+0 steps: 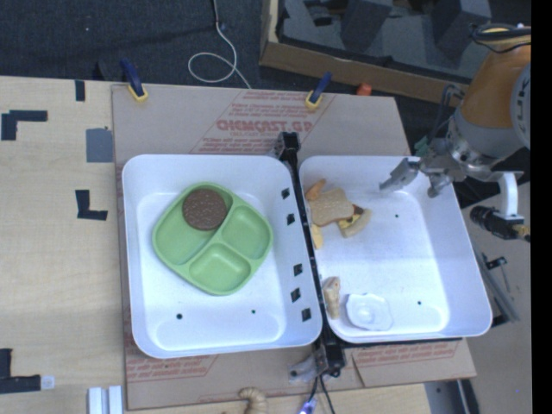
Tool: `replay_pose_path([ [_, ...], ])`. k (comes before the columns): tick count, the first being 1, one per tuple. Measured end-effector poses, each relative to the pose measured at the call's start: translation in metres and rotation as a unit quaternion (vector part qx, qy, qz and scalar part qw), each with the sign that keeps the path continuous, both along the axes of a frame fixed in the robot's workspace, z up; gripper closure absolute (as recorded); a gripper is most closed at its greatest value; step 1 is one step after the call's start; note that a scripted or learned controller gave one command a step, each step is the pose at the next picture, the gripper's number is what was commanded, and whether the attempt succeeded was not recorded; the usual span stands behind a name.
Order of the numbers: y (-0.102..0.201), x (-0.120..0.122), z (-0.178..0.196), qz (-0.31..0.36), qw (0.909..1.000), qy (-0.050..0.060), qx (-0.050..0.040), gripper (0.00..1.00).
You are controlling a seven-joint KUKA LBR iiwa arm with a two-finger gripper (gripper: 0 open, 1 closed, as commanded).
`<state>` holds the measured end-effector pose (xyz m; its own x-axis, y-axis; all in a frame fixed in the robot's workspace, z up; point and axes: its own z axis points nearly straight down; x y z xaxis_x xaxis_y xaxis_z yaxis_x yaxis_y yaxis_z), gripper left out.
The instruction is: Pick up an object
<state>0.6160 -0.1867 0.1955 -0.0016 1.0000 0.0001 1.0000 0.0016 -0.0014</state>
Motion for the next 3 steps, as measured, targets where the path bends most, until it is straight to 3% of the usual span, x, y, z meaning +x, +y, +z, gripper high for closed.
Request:
replay_pose_path([
  [1, 0.033, 0.008, -0.094, 0.001, 1.0, -0.005, 0.0005, 0.0],
  [2, 0.06, 0.058, -0.106, 0.002, 1.0, -0.007, 0.0011, 0.0],
  [3, 0.085, -0.013, -0.106, -0.004, 0.9999, -0.007, -0.006, 0.0],
])
